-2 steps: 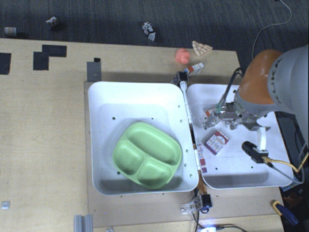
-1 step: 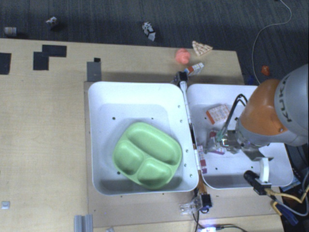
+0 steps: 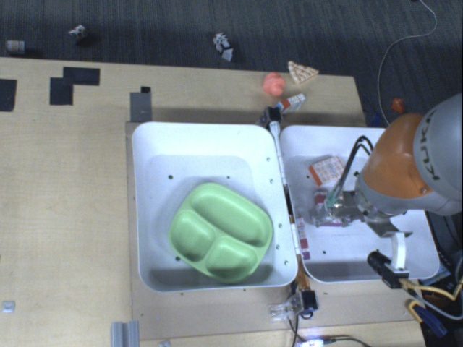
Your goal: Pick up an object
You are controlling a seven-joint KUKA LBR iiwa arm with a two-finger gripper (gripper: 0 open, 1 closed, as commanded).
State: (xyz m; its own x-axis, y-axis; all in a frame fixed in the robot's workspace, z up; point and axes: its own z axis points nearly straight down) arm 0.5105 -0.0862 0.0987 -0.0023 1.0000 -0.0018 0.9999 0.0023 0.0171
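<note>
Hand (image 3: pixel 327 210) low in right bin (image 3: pixel 427 262), grip unclear; green tray (image 3: pixel 221 230) in left bin (image 3: pixel 155 150).

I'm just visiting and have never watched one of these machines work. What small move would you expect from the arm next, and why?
Probably a short, straight descent. The end effector hangs low in the right bin, over a small clear item near the bin's left side, beside an orange-and-white packet. Whether anything is gripped cannot be made out, so lowering onto that item seems the likeliest step.
</note>
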